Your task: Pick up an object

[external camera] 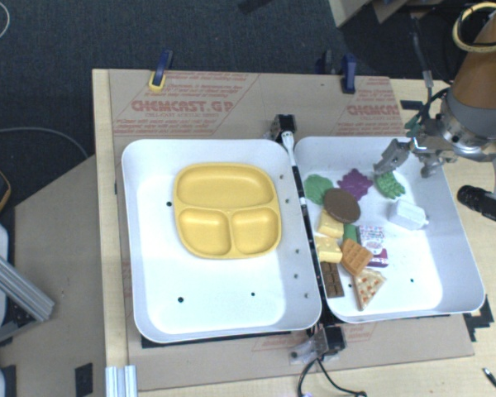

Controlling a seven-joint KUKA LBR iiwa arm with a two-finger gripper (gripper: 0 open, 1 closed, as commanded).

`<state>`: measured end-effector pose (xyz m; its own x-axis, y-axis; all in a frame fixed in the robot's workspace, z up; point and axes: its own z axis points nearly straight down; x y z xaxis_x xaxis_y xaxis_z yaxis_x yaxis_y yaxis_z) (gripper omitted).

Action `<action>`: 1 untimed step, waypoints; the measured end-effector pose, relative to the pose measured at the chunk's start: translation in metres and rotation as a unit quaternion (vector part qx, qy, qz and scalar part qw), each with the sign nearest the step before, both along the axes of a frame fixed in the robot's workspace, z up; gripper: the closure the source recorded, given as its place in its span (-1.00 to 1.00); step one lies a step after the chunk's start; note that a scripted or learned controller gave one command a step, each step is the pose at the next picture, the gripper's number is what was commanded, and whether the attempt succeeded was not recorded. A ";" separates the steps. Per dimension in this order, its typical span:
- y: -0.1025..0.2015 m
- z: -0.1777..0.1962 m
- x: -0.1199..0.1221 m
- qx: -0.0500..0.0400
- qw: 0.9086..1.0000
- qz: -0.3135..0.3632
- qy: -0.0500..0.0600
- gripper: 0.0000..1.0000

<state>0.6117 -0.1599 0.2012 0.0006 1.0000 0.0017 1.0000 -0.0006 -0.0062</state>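
Observation:
The right bin (446, 263) holds several toy foods: a green leaf (317, 188), a purple bunch (355, 183), a brown oval (341, 206), a small green piece (389, 185), a white block (409, 215), yellow cheese pieces (329, 227), an orange waffle (355, 257), a pizza slice (367, 288) and a brown bar (332, 279). My gripper (410, 161) hangs over the bin's far right part, just beyond the small green piece. It is open, with nothing between its fingers (389, 156).
The left bin (149, 279) holds a yellow divided plate (227, 208). Blue and yellow clamps (159, 73) hold the cardboard sheet at the far edge. The grey and orange arm (479, 98) comes in from the upper right.

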 end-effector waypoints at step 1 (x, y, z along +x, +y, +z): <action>0.003 -0.062 0.006 0.000 1.000 0.001 0.001 -1.00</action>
<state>0.6173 -0.1572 0.1395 -0.0009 1.0000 0.0020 1.0000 0.0010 -0.0074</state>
